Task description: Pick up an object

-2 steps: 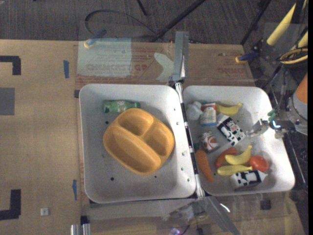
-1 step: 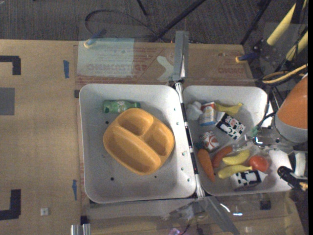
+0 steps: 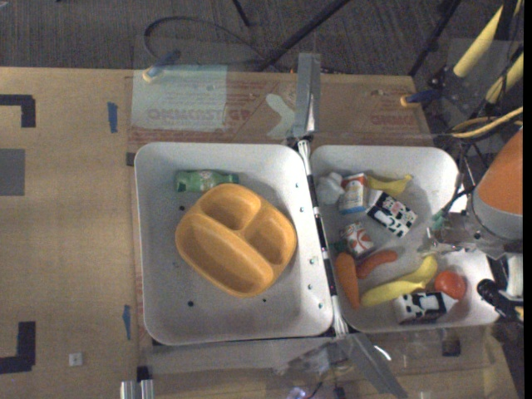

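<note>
Jaws unreadable to us: our gripper [image 3: 442, 241] hangs, perhaps, just above the yellow banana [image 3: 401, 286]; the crowding tomato [image 3: 450, 284] could spoil our grasp.

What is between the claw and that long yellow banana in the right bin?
Nothing visible. The claw hangs just above and right of the long yellow plastic banana, with bare white bin floor between them. A round red tomato sits close beside the banana's right tip.
</note>
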Available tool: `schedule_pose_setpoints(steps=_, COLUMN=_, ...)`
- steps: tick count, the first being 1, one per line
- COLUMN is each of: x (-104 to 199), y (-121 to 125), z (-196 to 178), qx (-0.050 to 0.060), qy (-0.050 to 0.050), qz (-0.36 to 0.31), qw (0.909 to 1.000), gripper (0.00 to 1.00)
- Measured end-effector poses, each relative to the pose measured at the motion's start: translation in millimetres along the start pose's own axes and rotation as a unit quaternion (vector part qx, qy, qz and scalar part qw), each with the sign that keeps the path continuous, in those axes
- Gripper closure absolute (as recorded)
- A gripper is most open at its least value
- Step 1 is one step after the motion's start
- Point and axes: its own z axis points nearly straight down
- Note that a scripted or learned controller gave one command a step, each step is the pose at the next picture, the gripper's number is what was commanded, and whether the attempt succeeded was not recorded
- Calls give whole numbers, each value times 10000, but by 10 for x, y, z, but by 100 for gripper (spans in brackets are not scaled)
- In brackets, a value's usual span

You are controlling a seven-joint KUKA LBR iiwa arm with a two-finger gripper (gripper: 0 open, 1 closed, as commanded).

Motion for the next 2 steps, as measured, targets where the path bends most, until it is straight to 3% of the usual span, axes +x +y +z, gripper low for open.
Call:
schedule_pose_setpoints(steps=1, x=-72, y=342, z=115, qx=24, qy=-25, qz=1623, qw=9867, gripper=100)
schedule_pose_setpoints(steps=2, x=222, y=954, z=-743, qx=24, qy=-24, qz=258, qw=9997, gripper=100)
